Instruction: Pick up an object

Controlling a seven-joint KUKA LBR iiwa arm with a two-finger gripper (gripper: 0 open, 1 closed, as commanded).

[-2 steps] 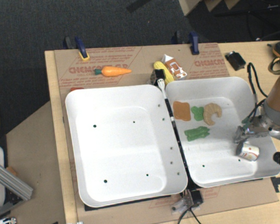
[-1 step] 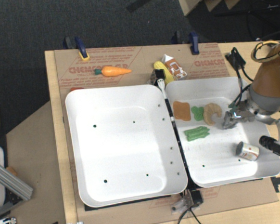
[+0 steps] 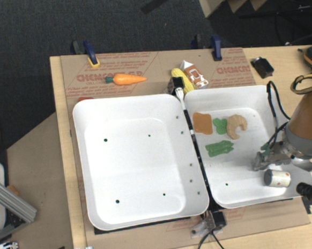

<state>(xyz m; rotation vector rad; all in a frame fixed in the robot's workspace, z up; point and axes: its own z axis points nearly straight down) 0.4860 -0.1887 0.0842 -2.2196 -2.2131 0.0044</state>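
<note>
Hand (image 3: 261,161) sits low in my right bin (image 3: 242,197), grip unreadable; nothing visibly lifted, pick still ahead.

The left bin (image 3: 132,161) lies bare and open to reach, while the right bin (image 3: 231,193) is crowded by food pieces (image 3: 220,135) and a white cylinder (image 3: 277,178).

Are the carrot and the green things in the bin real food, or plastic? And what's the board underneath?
The carrot looks like plastic: even orange, smooth. The two green pieces also look like toy plastic or foam, flat in colour; too small to be sure. The board looks like cardboard: tan, matte, with red print.
</note>
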